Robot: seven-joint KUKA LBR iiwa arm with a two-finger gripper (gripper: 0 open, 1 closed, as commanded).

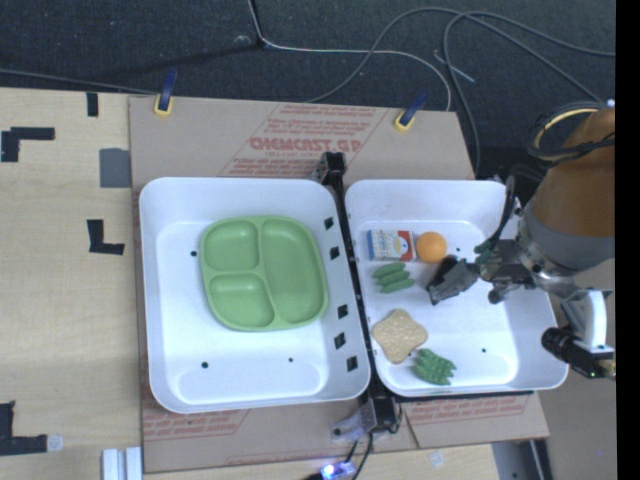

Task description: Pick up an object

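Gripper (462, 280) is hovering in right bin (500, 200), fingers' opening cannot be told, nothing visibly held. Orange ball (431, 246) is lying at its 11 o'clock, near.

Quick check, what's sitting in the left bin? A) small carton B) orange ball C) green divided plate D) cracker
C: the green plate lies alone in the left bin; the ball, cracker and carton are all in the right bin, near the gripper.
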